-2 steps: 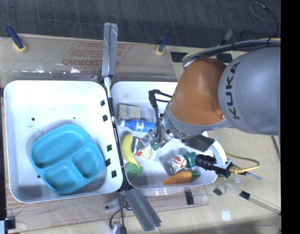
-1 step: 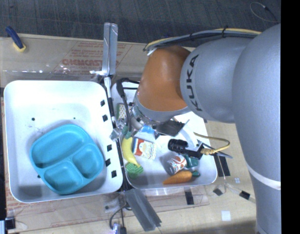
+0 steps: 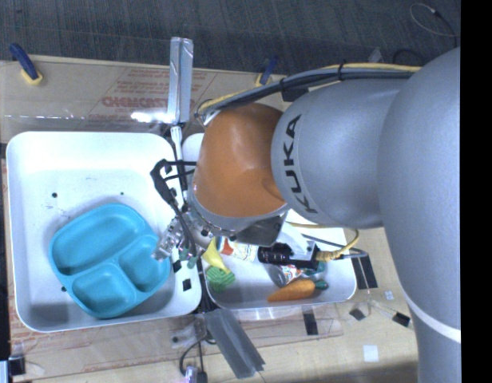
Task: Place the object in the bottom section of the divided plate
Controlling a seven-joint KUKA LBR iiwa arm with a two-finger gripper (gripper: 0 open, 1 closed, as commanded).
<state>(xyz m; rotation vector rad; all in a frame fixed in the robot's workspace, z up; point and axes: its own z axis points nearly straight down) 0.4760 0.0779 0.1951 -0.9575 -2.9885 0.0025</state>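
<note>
A blue divided plate (image 3: 106, 258) lies in the left white bin (image 3: 30, 214), with one large section at the upper left and two smaller ones at the bottom and right. All its sections are bare. My gripper (image 3: 171, 248) hangs at the plate's right rim, over the wall between the two bins; nothing shows between its tips. In the right bin (image 3: 342, 292) an orange carrot (image 3: 292, 291) lies near the front wall, and a yellow piece (image 3: 216, 255) and a green piece (image 3: 222, 278) sit at its left end. The arm hides most of that bin.
The big grey and orange arm (image 3: 326, 158) covers the right bin's back and middle. A small red and white item (image 3: 289, 274) lies just above the carrot. A metal bar (image 3: 180, 78) stands behind the bins. Bare bin floor surrounds the plate on the left.
</note>
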